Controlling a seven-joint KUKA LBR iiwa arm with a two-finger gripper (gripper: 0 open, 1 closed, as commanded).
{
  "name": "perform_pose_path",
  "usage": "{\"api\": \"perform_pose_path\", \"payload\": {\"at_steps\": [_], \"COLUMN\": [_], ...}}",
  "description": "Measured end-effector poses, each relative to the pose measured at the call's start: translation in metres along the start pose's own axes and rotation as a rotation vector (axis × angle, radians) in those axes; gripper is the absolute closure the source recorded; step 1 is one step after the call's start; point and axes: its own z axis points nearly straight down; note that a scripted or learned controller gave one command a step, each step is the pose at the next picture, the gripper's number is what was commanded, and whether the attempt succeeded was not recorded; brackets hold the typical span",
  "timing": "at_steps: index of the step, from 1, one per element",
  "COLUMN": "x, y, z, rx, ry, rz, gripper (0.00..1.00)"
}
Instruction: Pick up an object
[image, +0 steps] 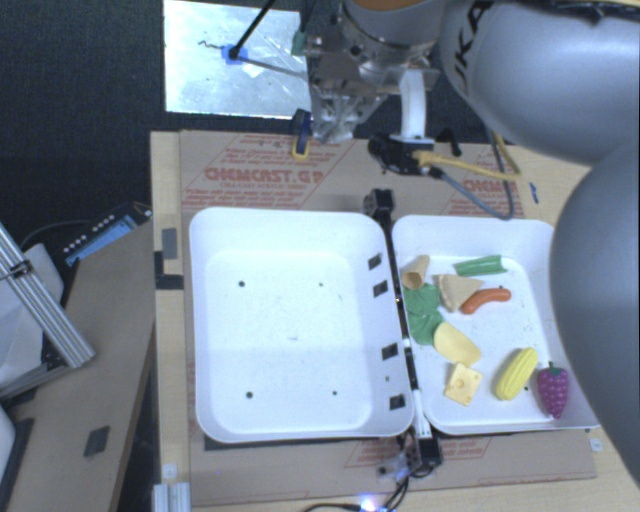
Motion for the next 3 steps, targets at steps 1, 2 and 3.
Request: {"api": "perform_pose_path", "payload": {"at_steps": [1,2,3], "x": [0.036,-0.008,0.057], "y": [0.002,0.002,0.001], "z": [-0.044,-0.01,-0.069], "rx": [-0.006,0.0,-0.008], "ry": [0.004,0.0,0.005], "rz": [-0.009,-0.001,-0.012], "gripper": [1.0,1.0,1.0]}}
